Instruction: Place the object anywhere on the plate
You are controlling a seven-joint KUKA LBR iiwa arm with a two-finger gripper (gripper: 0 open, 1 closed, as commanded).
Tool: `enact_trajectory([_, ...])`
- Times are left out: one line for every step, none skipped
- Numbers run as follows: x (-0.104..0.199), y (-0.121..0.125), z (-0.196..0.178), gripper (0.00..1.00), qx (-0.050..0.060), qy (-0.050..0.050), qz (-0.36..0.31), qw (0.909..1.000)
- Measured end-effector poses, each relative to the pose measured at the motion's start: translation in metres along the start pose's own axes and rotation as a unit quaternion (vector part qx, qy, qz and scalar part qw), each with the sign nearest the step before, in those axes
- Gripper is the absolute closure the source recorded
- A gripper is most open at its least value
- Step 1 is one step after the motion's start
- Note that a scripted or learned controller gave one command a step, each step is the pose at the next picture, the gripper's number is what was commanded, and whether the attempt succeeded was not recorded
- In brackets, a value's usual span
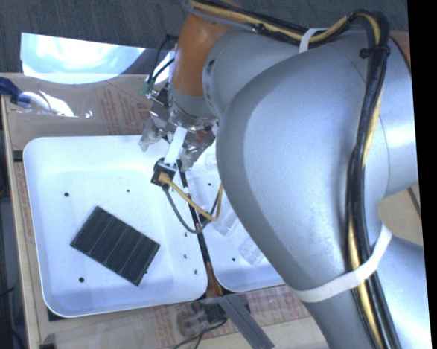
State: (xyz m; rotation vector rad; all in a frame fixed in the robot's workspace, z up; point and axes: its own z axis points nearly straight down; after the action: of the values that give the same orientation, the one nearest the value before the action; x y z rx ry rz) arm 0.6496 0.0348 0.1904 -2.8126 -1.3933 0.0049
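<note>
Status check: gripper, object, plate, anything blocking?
Gripper over the left white bin's right side, finger state unreadable. Dark ribbed rectangular plate flat in that bin, nothing on it. Grey arm covers most of the right bin.

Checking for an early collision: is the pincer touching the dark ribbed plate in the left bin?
Apart. The camera view shows bare white bin floor between the pincer and the dark ribbed plate.

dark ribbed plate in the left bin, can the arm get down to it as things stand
Probably yes. The dark ribbed plate lies flat in the left bin with nothing on or around it, and the end effector hangs over that bin's far right part, open floor between them.
</note>
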Motion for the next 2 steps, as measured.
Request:
enact_trajectory([0.033, -0.027, -0.093, 1.0, -0.001, 0.001, 0.163, 0.9867])
enact_trajectory([-0.07, -0.101, -0.055, 1.0, 0.001, -0.001, -0.011, 0.9999])
